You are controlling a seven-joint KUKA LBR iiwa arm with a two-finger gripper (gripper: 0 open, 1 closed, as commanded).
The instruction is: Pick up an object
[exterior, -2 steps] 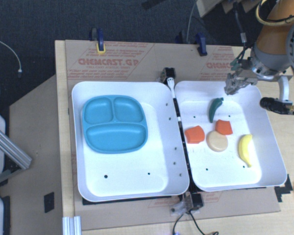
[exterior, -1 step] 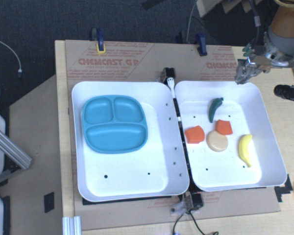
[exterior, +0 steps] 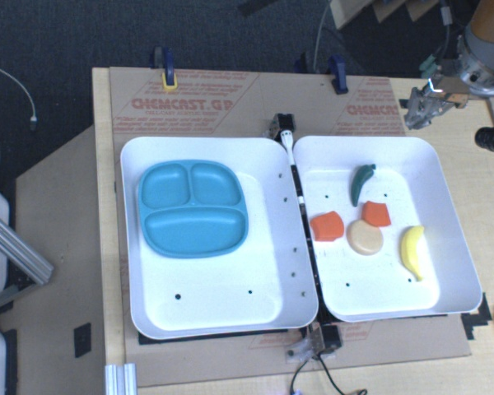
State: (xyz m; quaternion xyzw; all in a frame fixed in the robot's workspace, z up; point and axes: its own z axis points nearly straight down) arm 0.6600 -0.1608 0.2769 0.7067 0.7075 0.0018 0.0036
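A: Where's the tool (exterior: 418, 109) sitting?

B: Up at the far right of the desk (exterior: 230, 101), outside the right bin (exterior: 445, 220), hanging over the brown board just past that bin's back corner. Nothing is between its fingers.

A: Open or closed?

B: I cannot tell; the tip is small and blurred against the clutter behind it.

A: And the things it could pick?

B: All five lie in the right bin, nearer the camera than the tool and mostly to its left. The closest is a dark green pepper (exterior: 362, 181), lying slightly tilted. Below that, an orange-red block (exterior: 378, 214) and a second orange block (exterior: 327, 225) further left, with a round tan disc (exterior: 365, 238) between them and a little nearer the camera, touching or almost touching the first block. The yellow banana (exterior: 413, 252) lies almost straight below the tool, towards the bin's front right, just beside the disc.

A: The other bin?

B: The left bin (exterior: 148, 303) is well apart from the tool, across the seam. It holds a blue divided plate (exterior: 194, 208) with three compartments, set towards the back.
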